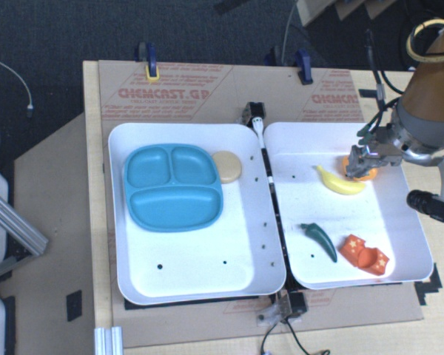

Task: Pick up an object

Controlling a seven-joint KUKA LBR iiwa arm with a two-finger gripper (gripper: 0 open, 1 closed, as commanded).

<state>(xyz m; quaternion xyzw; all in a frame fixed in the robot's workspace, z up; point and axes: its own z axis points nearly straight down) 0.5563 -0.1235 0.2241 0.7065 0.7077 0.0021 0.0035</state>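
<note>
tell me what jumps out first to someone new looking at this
The big blue divided plate fills the upper part of the left bin. In the right bin, the pincer is down over something orange beside a yellow banana; a green pepper and a red toy lie nearer the front.

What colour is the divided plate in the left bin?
Light blue, seen plainly in the camera view: the divided plate.

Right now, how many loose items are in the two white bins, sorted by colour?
Blue: 1, divided plate, left bin
Beige: 1, round disc, left bin
Yellow: 1, banana, right bin
Orange: 1, item under the tool, partly hidden
Green: 1, pepper, right bin
Red: 1, item, right bin
Total: 6
</note>
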